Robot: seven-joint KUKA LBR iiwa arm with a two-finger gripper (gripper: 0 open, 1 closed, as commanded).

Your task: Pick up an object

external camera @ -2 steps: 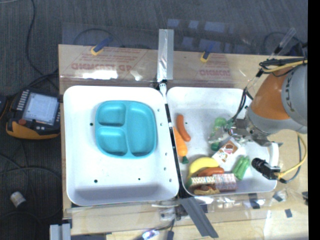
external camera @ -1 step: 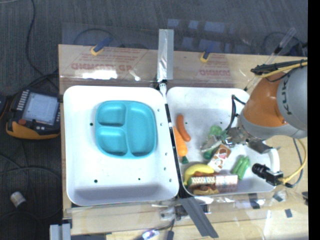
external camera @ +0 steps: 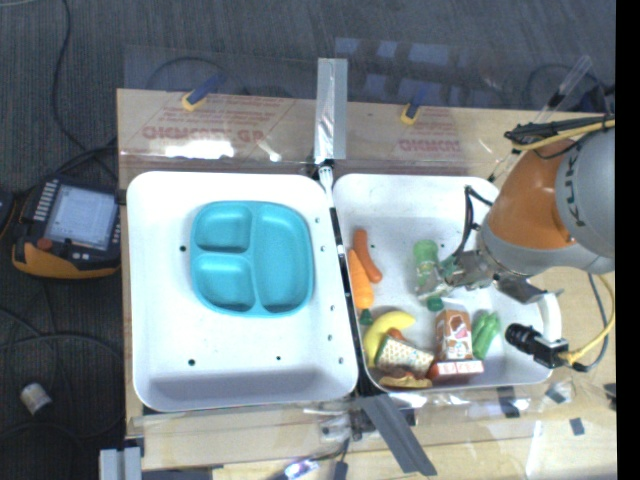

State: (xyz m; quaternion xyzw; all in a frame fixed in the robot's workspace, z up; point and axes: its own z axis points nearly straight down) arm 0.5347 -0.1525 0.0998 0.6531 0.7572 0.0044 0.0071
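Standing over the desk (external camera: 230,118), I see two shallow white bins side by side. The left bin (external camera: 160,348) holds a turquoise divided plate (external camera: 252,258) lying flat near its middle. The right bin (external camera: 400,193) carries the clutter, mostly along its near and left sides.

The grey arm (external camera: 580,208), with its orange band, reaches in from the right and bends down over the right bin. Its pincer (external camera: 447,276) sits low among the toys, right at a small green bottle-like object (external camera: 427,263) in the middle of the bin; the green piece touches or sits just under the tip. Whether the fingers are parted or closed around it, I cannot tell.

Along the bin's left wall lie an orange carrot (external camera: 360,280) and, just beside it, a red-orange sausage-shaped toy (external camera: 367,257). Nearer the front sit a yellow banana (external camera: 387,330), a brown slice-shaped toy (external camera: 405,360), a small printed packet (external camera: 455,336), a flat red box (external camera: 457,370) and a green pepper-like toy (external camera: 485,333), all crowded close together.
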